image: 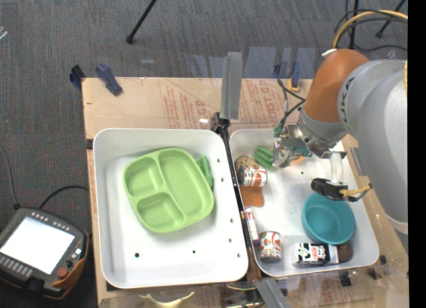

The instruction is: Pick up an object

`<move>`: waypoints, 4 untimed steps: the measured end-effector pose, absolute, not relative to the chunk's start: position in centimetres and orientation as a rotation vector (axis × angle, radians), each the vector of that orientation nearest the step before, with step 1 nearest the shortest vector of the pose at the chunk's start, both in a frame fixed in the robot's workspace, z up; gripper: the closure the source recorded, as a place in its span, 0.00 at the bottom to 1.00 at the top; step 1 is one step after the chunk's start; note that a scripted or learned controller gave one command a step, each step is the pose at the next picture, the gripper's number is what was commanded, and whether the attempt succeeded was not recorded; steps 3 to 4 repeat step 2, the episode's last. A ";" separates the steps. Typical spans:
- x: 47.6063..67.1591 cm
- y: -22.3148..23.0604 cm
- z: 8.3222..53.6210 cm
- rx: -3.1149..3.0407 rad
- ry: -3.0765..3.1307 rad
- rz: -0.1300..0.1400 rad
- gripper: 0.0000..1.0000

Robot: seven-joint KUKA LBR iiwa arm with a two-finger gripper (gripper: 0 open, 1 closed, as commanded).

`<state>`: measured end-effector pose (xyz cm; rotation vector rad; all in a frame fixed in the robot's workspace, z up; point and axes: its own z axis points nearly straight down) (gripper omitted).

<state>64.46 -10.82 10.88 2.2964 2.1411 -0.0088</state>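
At the near edge of the right bin [370, 250], a small black and white carton [312, 253] is seen lying on its side, with a dark brown block just beside it on the right. A small can [270, 245] with a red and white label stands just left of the carton, near the bin's front left corner. A teal bowl [327, 220] is placed upright just behind the carton. Along the bin's left wall a thin red and white tube [250, 225] is laid lengthwise, and behind it a flat brown piece [253, 197] lies on the bin floor. A second can [253, 175] is found on its side just behind that piece, touching a round tan thing at its far end.

In the left bin [113, 253], a green divided plate [169, 188] is set flat near the middle, its three compartments facing up, and a green thing [205, 169] is tucked against its right rim.

Farther back in the right bin, the gripper [287, 155] is lowered near the far left corner, close to the bin floor. A green object [265, 155] lies just to its left, touching or nearly touching it. Whether the gripper's fingers are spread or closed cannot be told, as they are hidden by the wrist. Behind it the orange band [331, 90] of the arm is seen above the far wall.
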 end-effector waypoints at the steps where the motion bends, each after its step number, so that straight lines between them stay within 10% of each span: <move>1: 64.4 -10.8 10.8 2.296 2.143 -0.010 0.00; 4: 64.6 -8.4 9.2 2.292 2.141 0.001 0.00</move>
